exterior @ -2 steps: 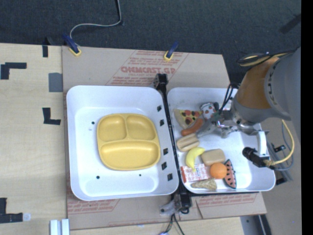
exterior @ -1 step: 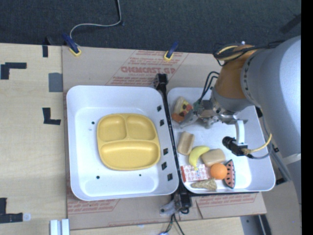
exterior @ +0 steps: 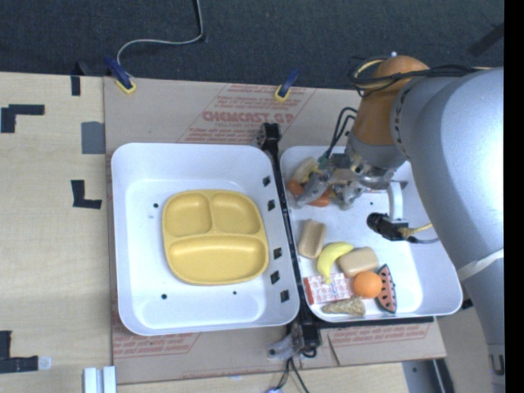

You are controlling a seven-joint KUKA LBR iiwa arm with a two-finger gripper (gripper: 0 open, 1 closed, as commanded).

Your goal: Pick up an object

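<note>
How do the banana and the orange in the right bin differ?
The banana is yellow, long and curved; the orange is orange and round. The banana looks the larger of the two. The banana lies nearer the bin's middle, beside the tan block; the orange sits nearer the front rim, next to the watermelon slice. Both rest loose in the right bin, apart from the hand.
</note>
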